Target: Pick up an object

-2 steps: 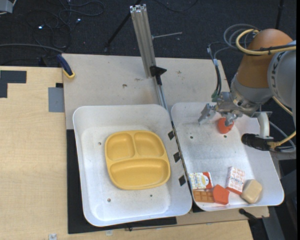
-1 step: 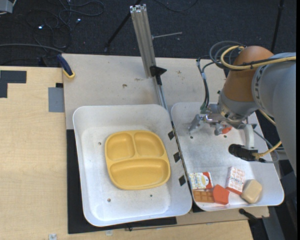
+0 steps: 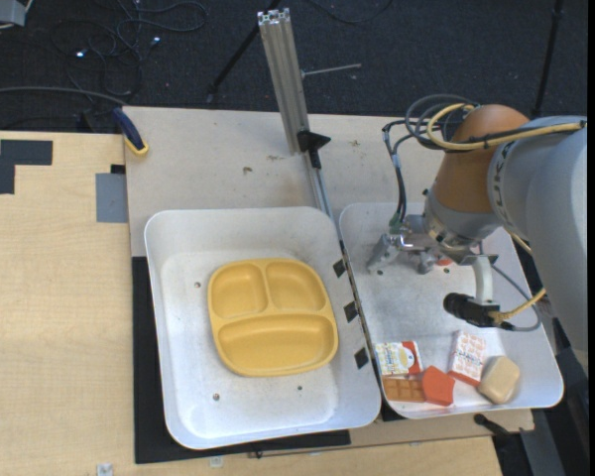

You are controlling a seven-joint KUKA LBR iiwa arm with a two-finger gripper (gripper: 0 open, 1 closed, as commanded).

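While unladen, arm (image 3: pixel 535 186) over right bin (image 3: pixel 416 296)

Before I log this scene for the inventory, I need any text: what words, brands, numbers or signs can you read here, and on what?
Nothing reads as words at this size.
Red and white packet in the right bin: printed, too blurred to read.
Red and white carton beside the orange block: print too small to read.
Yellow divided tray in the left bin: no markings seen.
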